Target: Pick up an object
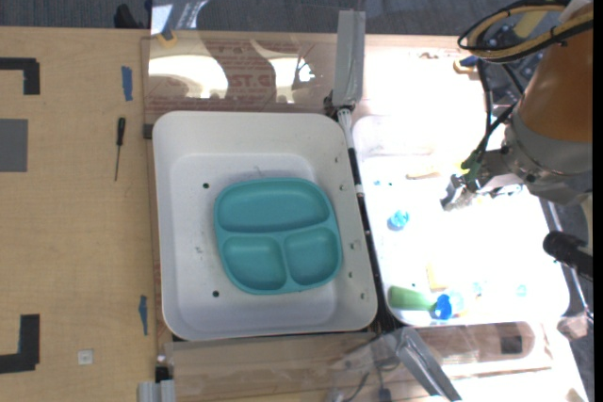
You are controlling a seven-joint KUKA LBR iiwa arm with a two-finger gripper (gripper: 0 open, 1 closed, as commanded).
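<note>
Lying nearest, along the front edge of the right bin (556, 297): a green object (407, 297) touching a blue object (443, 305). Farther in, a small blue piece (398, 220) alone on the overexposed floor. Above and right, the gripper (459, 194) hovering over that bin, holding nothing visible. In the left bin (188, 155), a teal divided tray (278, 233).

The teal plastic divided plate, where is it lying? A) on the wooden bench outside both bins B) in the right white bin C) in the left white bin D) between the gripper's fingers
C: the teal plastic divided plate lies flat on the floor of the left white bin, apart from the gripper over the right bin.
</note>
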